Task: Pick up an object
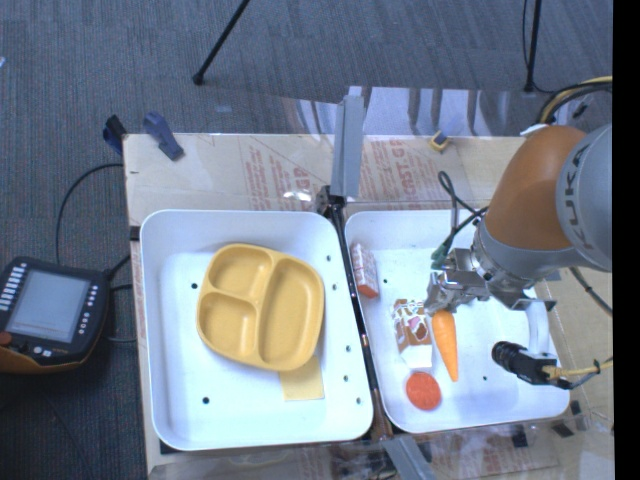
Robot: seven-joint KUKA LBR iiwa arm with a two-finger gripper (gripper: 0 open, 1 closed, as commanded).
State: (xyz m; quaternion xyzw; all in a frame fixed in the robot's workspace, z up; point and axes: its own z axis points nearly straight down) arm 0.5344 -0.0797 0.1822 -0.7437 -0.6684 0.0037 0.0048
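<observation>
In the right bin [395, 238] lie an orange carrot [446, 346], a round red slice [423, 391], a small white and red packet [411, 326] and a red and white carton [364, 271] near the bin's left wall. My gripper [441, 301] hangs just above the carrot's thick end, beside the packet. The wrist hides its fingers, and nothing shows between them.
The left bin [170, 268] holds a yellow divided plate [262, 306] lying over a pale yellow card [303, 382]. A grey post [348, 148] rises behind the gap between the bins. A teach pendant [45, 313] lies on the floor at the left.
</observation>
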